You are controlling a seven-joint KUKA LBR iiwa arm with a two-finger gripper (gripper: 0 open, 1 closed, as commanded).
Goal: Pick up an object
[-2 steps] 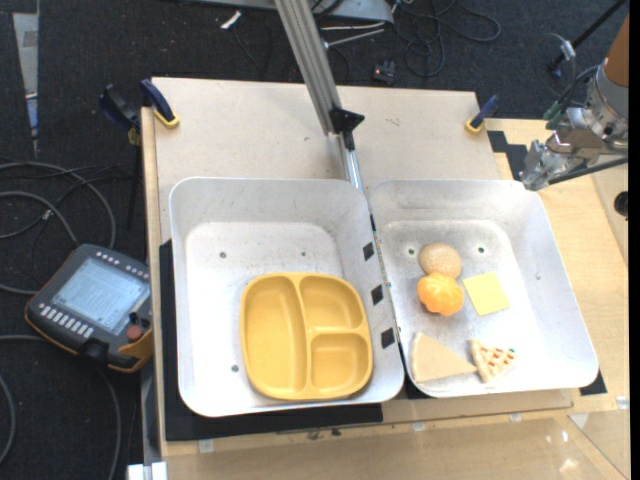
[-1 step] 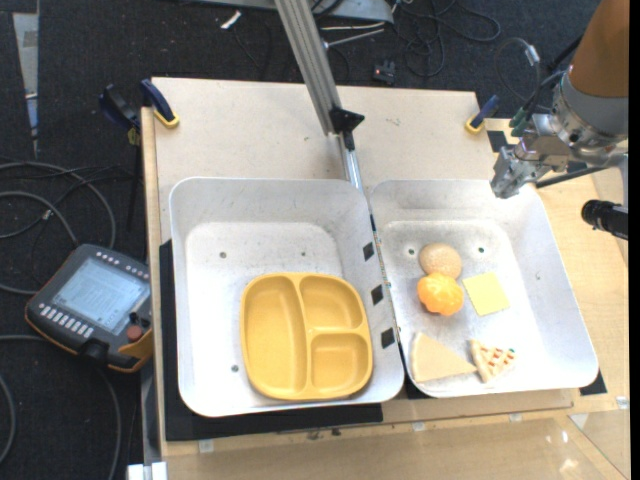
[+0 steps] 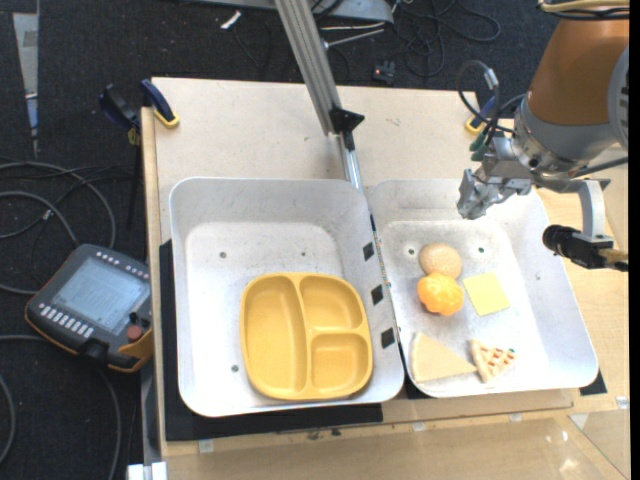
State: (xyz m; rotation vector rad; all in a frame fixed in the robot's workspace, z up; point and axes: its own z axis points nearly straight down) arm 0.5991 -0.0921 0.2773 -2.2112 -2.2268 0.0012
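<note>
Several food items lie in the right bin (image 3: 545, 268): a tan bread roll (image 3: 440, 259), an orange fruit (image 3: 440, 294) just below it, a yellow cheese square (image 3: 486, 293), a pale wedge (image 3: 438, 357) and a pizza slice (image 3: 493, 359) near the front. My gripper (image 3: 473, 202) hangs over the bin's back edge, up and to the right of the bread roll, apart from every item. Nothing shows between its fingers.
A yellow three-compartment tray (image 3: 305, 336) rests in the left bin (image 3: 200, 268). A slanted metal pole (image 3: 312, 48) runs down to the seam between the bins. Clamps (image 3: 160, 103) sit at the bench's back corners. A teach pendant (image 3: 92, 306) lies on the floor at left.
</note>
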